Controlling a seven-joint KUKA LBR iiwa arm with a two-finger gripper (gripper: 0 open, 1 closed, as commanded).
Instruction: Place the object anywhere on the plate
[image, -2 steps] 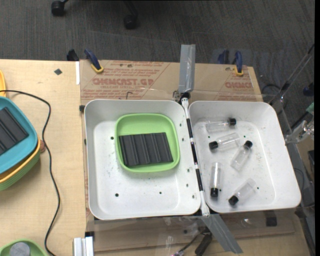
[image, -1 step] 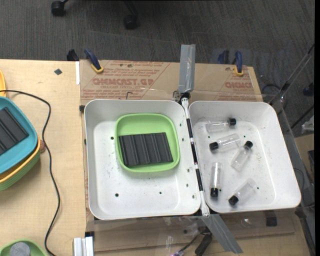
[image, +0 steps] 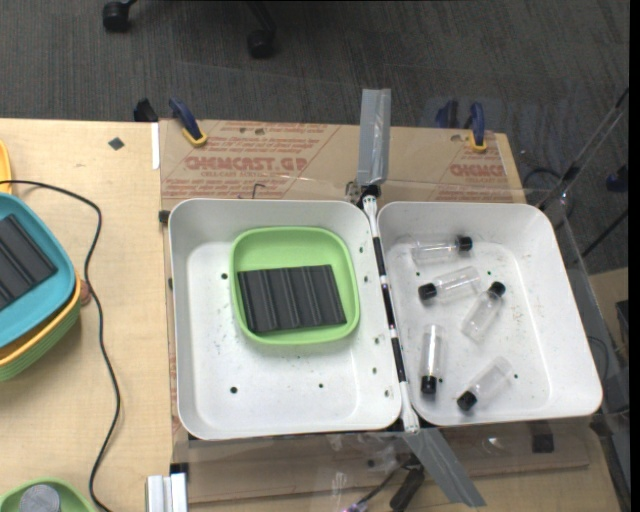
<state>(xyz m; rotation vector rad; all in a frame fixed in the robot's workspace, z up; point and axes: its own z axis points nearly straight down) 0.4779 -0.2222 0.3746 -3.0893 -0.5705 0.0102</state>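
Vials (image: 447, 287) lie scattered in the right-hand bin (image: 545, 345); your green plate (image: 295, 239) sits in the left bin (image: 290, 385); you cannot tell the claw's state

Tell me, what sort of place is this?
Probably a research lab workbench: two white bins clamped over cardboard, clear vials in one, a green plate in the other, office carpet beyond.

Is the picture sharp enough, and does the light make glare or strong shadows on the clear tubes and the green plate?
Camera view: sharp overall, lit evenly from above; the right bin is bright, so the clear tubes look faint against the white and mainly their black caps stand out. The green plate casts a soft shadow in the left bin; its dark ribbed insert shows no glare.
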